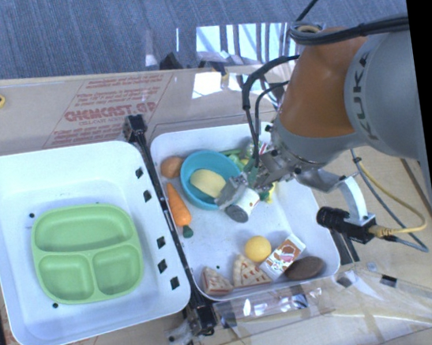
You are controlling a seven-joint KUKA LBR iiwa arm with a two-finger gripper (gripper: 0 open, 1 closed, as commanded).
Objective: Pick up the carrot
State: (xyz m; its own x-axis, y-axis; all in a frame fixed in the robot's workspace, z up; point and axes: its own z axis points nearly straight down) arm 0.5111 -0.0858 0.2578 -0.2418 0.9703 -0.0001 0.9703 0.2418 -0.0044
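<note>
Lying apart from gripper (245,197), carrot (177,205) beside left bin wall (165,215).

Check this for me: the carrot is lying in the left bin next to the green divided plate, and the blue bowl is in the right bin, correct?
Not quite. The camera view shows the carrot in the right bin, along its left wall, below the blue bowl. The green divided plate sits alone in the left bin. The blue bowl is in the right bin, as you said.
</note>
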